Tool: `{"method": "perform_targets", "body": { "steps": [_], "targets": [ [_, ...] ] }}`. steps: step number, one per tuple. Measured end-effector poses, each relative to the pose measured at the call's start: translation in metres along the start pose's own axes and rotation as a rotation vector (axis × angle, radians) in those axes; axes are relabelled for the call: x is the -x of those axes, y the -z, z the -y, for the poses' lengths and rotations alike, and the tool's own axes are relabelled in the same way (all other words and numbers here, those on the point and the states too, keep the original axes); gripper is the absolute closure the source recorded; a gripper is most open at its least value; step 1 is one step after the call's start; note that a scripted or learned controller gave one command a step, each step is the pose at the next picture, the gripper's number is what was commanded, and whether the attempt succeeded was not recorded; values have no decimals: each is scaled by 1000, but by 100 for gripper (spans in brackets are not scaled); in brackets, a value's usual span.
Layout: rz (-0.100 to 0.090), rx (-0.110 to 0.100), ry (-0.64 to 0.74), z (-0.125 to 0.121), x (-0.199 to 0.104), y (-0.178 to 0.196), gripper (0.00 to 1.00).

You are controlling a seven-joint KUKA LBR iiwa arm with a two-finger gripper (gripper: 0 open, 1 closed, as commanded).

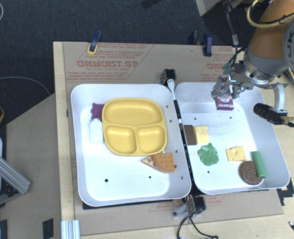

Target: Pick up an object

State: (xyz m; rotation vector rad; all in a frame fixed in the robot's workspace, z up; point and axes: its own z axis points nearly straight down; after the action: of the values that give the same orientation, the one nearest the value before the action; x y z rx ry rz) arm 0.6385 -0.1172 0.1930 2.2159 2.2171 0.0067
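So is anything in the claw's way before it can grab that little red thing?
No. The claw sits right over the red thing at the right bin's back. Other toys lie nearer the front.

The arm [276, 29] is a fat, rounded thing, its big joint shell a glossy orange that catches the room light. Below the orange comes a smooth grey collar, paler at its lower rim, narrowing to the wrist. A yellow cable loops over the top of the orange shell, and thin dark cables trail down beside it. The gripper [225, 91] is small, built of grey metal parts with a tiny blue-green light or marking near its top. Its details are too small to make out. A second grey casing shows at the far right edge.
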Motion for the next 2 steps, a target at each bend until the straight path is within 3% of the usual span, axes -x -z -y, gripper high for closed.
{"method": "perform_targets", "body": {
  "steps": [1,2],
  "targets": [
    [0,0,0,-2,0,35,100],
    [-4,-15,-2,52,-17,25,100]
  ]
}}
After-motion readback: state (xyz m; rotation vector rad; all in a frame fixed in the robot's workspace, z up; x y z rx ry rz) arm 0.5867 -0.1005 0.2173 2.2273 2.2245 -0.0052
